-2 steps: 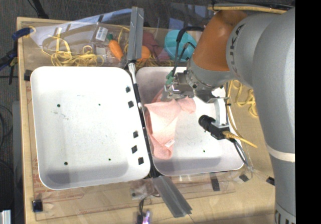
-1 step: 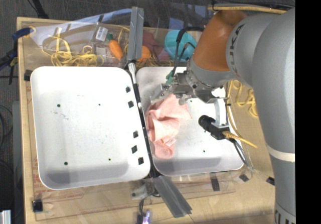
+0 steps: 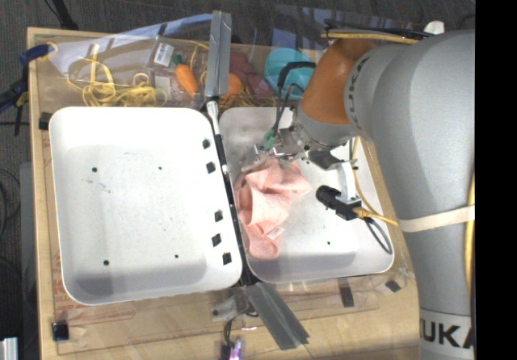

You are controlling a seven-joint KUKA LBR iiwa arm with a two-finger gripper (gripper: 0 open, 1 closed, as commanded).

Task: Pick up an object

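A grey KUKA arm (image 3: 420, 181) with an orange band (image 3: 331, 88) above its wrist reaches in from the right over a wooden counter (image 3: 161, 322) that carries two shallow white bins side by side. The gripper (image 3: 276, 148) hangs low in the right bin (image 3: 323, 257), at the upper edge of a crumpled pink cloth (image 3: 266, 201) that lies in that bin's left half, close to the wall shared with the left bin (image 3: 133, 205). The gripper meets the top of the cloth, but whether it is spread, pressed together or pinching the fabric cannot be told from this angle, as the wrist covers it. A black cable fitting (image 3: 335, 201) juts out just to the right of the cloth, with a thin yellow lead (image 3: 376, 219) trailing from it toward the arm. Behind the bins, along the counter's far edge, clear plastic covers a tangle of yellow cord (image 3: 109, 88), an orange item (image 3: 187, 78) and a teal object (image 3: 287, 66). A grey metal bar (image 3: 216, 56) runs between the two bins at the back.
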